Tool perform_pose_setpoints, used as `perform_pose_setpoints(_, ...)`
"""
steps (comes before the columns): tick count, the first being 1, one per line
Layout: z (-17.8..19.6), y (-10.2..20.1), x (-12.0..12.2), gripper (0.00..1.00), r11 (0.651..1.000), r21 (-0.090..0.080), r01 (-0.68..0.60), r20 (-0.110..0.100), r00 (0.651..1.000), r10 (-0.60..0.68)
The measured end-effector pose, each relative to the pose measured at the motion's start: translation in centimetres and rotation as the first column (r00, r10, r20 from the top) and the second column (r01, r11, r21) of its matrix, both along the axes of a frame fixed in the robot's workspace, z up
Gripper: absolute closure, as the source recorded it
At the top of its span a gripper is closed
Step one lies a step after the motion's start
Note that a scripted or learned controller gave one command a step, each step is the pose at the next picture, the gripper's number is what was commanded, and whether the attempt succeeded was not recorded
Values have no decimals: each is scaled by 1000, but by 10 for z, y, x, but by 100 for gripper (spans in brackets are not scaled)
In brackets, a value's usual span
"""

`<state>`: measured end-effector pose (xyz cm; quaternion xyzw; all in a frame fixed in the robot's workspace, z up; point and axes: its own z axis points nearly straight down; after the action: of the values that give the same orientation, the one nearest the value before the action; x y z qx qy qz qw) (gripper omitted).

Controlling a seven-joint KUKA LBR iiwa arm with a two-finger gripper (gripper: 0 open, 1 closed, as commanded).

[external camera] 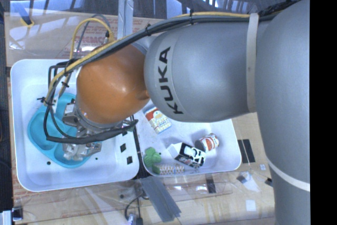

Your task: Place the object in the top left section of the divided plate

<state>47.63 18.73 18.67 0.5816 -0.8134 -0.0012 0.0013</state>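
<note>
While the gripper (79, 149) hangs low over the divided plate (38, 131), whether its jaws are wide or closed cannot be told. That plate is light blue, with raised ridges between its sections, and lies toward the left bin's (26, 176) left edge, largely hidden by the arm (210, 71). Along the right bin's (231, 158) near edge lie a green object (152, 156), a black-and-white packet (189, 154), a red-and-white can (209, 143) and a small carton (157, 119). Both bins sit on a wooden bench (245, 124).

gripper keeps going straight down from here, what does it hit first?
Most likely the blue divided plate in the left bin: the gripper points down over the plate's lower part. Height above it is unclear from this view.
</note>
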Motion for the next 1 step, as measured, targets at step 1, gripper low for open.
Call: perform_pose_setpoints(1, -95, -83, -1, 100, 1000, 0, 3, -1, 1000, -3)
